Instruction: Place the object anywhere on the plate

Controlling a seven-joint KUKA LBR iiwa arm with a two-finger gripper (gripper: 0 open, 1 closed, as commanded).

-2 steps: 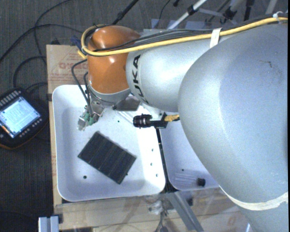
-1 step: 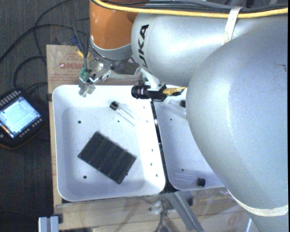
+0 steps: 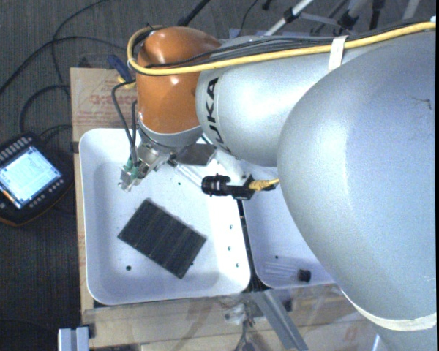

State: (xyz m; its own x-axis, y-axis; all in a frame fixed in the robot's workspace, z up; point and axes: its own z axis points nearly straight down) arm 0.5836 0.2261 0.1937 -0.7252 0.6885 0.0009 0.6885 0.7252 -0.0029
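Starting at the lower edge of the frame, a small black object [image 3: 304,275] is noted on the floor of the right bin [image 3: 276,263], lower right of centre, just beside the arm's outline. It is well apart from the plate.

The plate [image 3: 162,238], a dark ribbed rectangle, is seen lying flat and turned at a slant in the lower middle of the left bin [image 3: 88,218]. Nothing is seen on it.

Above the plate, at the upper left of the left bin, the gripper [image 3: 130,172] is seen pointing down and left, with green parts at its tip. How far it is parted cannot be told at this size, nor whether anything is held. It is apart from the plate.

A black cylindrical plug [image 3: 221,186] with a yellow end is seen over the strip between the bins.

The right half of the frame is taken by the grey arm [image 3: 351,159]; its orange band [image 3: 168,86] is at upper centre, crossed by a yellow cable [image 3: 278,53].

A lit teach pendant [image 3: 23,175] is noted on the floor at far left.
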